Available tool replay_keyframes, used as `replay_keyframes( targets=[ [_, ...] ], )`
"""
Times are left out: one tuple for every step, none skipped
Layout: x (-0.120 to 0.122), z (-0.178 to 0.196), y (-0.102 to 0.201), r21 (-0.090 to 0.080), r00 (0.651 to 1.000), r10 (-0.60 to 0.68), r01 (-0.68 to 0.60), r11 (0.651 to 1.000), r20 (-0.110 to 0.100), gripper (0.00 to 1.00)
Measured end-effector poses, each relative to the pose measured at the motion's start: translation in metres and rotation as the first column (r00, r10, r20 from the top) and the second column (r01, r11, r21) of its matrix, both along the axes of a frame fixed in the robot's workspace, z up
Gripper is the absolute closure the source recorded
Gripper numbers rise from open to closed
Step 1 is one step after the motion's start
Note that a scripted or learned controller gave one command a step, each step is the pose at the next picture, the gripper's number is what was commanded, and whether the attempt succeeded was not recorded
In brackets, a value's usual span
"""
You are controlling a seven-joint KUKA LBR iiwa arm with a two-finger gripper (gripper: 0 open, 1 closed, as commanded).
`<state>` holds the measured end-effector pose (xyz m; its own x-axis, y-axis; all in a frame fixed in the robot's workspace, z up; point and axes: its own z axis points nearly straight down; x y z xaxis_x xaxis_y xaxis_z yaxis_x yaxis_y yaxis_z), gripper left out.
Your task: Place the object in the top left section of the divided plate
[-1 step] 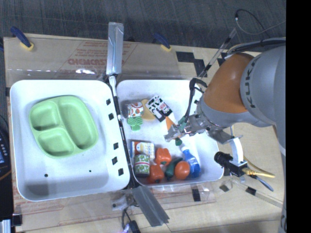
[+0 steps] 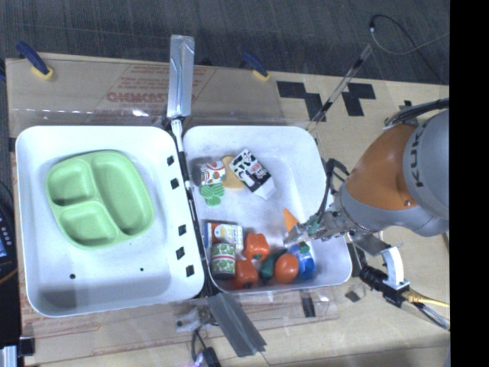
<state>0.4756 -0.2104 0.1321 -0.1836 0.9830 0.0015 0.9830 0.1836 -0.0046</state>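
The green divided plate [image 2: 98, 197] lies in the left bin [image 2: 46, 281], towards that bin's left side, and all three of its sections are bare, the top left one included, so nothing has been placed yet. The toy foods are all in the right bin [image 2: 306, 147]: a black-and-white carton [image 2: 250, 170] and a small can [image 2: 212, 173] near its far edge, and a crowded cluster along its near edge made up of a green-labelled can [image 2: 225, 257], an orange pepper-like piece [image 2: 256, 245], a red round piece [image 2: 286, 267], a dark green piece [image 2: 267, 264] and a blue-capped item [image 2: 304, 258]. An orange wedge [image 2: 290, 219] sits by the bin's right wall. The gripper [image 2: 308, 232] is low inside the right bin at its near right corner, just above the blue-capped item and beside the orange wedge; whether it is spread or closed cannot be told, and nothing can be seen caught in it. Which piece is the target cannot be told, though the gripper's position suggests one from that corner. Judged from this, the task is at its first stage: the pick is not secured, and the lift, the carry across to the left bin and the release into the top left section remain.
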Motion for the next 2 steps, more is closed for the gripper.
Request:
replay_keyframes(
  targets=[
    [0.007,-0.028,-0.002,0.008,0.815,-0.579,0.579,0.815,0.021,1.0],
    [0.002,0.178,0.011,-0.002,0.659,-0.752,0.752,0.659,0.003,1.0]
  ],
)
